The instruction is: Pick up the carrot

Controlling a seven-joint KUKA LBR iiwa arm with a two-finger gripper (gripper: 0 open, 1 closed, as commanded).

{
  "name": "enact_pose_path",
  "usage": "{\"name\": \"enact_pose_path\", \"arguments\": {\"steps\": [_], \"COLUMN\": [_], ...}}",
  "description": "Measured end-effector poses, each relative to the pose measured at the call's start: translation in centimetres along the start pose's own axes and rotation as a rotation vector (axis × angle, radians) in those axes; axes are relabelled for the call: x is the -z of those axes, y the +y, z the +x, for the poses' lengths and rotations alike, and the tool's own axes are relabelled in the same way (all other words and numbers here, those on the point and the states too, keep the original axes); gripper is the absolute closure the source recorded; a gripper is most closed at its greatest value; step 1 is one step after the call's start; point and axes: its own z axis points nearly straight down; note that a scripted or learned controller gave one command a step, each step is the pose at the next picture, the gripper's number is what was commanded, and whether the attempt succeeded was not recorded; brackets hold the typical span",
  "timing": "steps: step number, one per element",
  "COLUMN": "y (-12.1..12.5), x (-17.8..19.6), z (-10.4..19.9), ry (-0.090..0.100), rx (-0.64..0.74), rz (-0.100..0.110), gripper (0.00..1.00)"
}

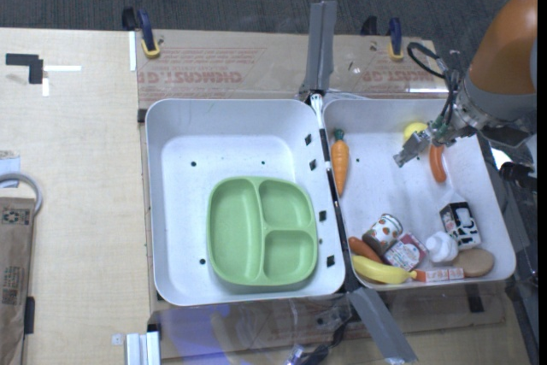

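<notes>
So the carrot (340,164) is lying lengthwise right against the right bin (369,122)'s left wall, leafy end up, probably just where it rolled. The gripper (420,146) hovers well off to its right, near a small orange sausage-ish thing (438,164); can't tell the finger spacing.

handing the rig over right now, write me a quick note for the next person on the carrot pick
Gripper: over the upper right part of the right bin, near a yellow item and an orange-red item. I cannot tell if it is open or shut, and nothing is seen held.
Carrot: lying along the right bin's left wall, leafy end toward the far side, apart from the gripper.
Also there: a green divided plate in the left bin; a banana and other small items along the right bin's near edge.
Done: nothing yet, carrot not lifted.
Left: move to the carrot, grasp it, lift it.
</notes>
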Motion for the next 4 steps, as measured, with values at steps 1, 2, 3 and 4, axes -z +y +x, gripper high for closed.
{"name": "enact_pose_path", "arguments": {"steps": [1, 2, 3, 4], "y": [-4.1, -6.1, -2.1, 3.4], "x": [-7.4, -7.4, -7.4, -7.3], "z": [6.6, 4.7, 6.3, 4.3], "ry": [0.001, 0.001, 0.0, -0.003], "rx": [0.035, -0.059, 0.261, 0.444], "rz": [0.001, -0.001, -0.001, -0.003], "gripper": [0.0, 0.0, 0.0, 0.0]}}
